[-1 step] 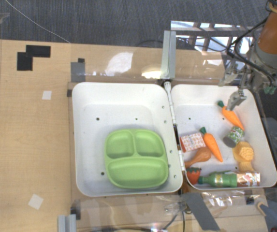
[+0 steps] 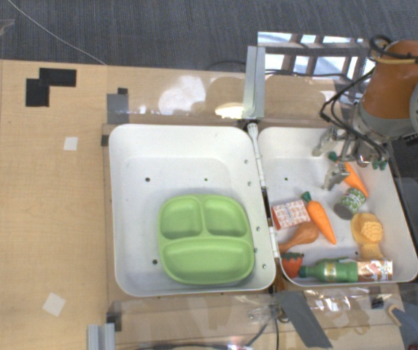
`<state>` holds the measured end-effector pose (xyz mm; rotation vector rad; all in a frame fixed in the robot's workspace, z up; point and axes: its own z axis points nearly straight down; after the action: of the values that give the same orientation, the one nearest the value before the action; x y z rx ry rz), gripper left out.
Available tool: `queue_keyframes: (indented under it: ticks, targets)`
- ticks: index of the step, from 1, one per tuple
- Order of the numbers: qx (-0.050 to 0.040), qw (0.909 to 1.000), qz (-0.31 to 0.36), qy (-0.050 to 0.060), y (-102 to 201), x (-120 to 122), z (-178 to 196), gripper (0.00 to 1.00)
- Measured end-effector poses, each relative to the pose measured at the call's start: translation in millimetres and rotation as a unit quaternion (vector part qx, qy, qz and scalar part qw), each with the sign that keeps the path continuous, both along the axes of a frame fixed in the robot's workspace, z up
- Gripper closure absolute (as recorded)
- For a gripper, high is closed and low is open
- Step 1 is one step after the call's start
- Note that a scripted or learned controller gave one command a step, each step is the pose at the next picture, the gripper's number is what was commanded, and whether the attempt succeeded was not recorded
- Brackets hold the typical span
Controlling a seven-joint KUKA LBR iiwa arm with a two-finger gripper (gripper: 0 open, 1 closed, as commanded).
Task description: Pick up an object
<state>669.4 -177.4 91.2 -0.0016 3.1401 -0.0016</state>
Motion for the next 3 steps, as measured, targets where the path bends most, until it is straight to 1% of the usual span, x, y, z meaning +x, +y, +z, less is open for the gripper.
queue_keyframes:
  ticks: [1, 2, 3]
  targets:
    - [-0.0007, 1.0, 0.002, -0.004, -23.1, -51.7, -3.1, 0.0]
    - [-0.0021, 0.9999, 0.006, -0.013, -20.8, -45.7, 13.7, 1.0]
    - [-0.0004, 0.9995, -0.029, -0.013, 27.3, 4.8, 170.9, 1.0]
